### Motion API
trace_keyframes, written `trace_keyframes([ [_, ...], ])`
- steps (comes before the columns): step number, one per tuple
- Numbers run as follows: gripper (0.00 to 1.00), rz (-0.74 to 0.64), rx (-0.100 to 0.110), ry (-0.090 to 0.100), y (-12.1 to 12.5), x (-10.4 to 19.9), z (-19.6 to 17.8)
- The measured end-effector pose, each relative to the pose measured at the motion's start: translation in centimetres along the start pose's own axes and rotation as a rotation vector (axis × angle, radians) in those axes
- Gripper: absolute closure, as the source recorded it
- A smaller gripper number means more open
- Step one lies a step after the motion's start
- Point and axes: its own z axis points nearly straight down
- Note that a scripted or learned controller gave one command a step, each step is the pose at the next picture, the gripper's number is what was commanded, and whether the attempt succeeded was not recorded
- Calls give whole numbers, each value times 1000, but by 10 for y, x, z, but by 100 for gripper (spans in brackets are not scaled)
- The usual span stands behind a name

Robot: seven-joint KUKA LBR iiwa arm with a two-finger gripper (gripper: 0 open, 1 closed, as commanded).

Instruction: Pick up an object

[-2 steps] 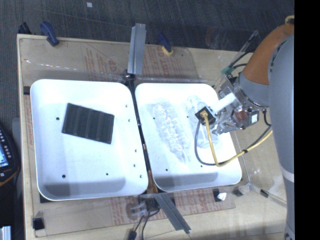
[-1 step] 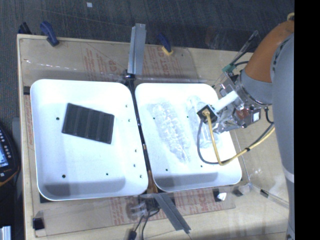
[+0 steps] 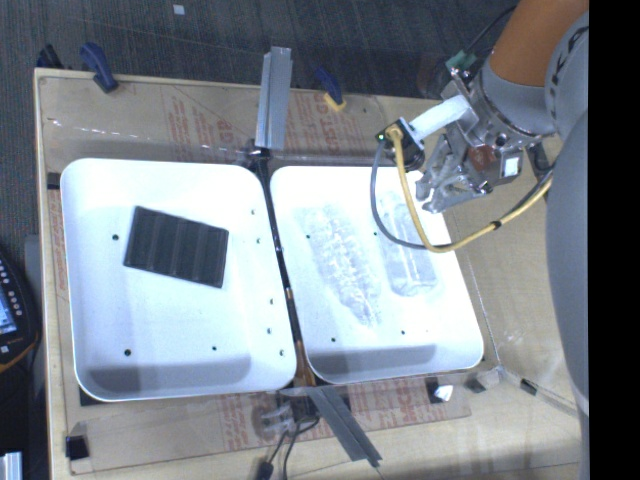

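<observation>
A: While the arm reaches in from 3 o'clock, where does its hand (image 3: 432, 196) sit?

B: It hangs over the 2 o'clock corner of the right bin (image 3: 455, 353), with the yellow cable (image 3: 480, 230) looping beneath it.

A: Does it have anything?

B: That cannot be told. From this slant the tip is a jumble of grey metal, so whether anything is gripped there is not visible.

A: What could it pick?

B: 3 candidates show. A clear plastic bottle (image 3: 408, 258) lies in the right bin, just below the hand toward 6 o'clock. A clear crinkled packet (image 3: 342, 261) lies beside it toward 9 o'clock, near the bin's middle. A dark ribbed rectangle (image 3: 177, 247) lies flat in the left bin (image 3: 90, 358), well apart from the arm.

A: So how far along is the task?

B: Judging by how things lie, early. All 3 objects rest on bin floors and nothing is lifted. The bottle looks the likeliest target, being nearest. Left to do: descend, close on it, raise it clear. Clear, slick plastic may slip.
</observation>
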Motion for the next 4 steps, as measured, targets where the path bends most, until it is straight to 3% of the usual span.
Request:
trace_keyframes([
  [1,100,4,-4,2,-41,12,-29],
  [2,100,-102,3,-8,-25,12,58],
  [3,100,-298,5,-8,28,8,92],
  [4,100,-305,1,-2,-6,-4,11],
])
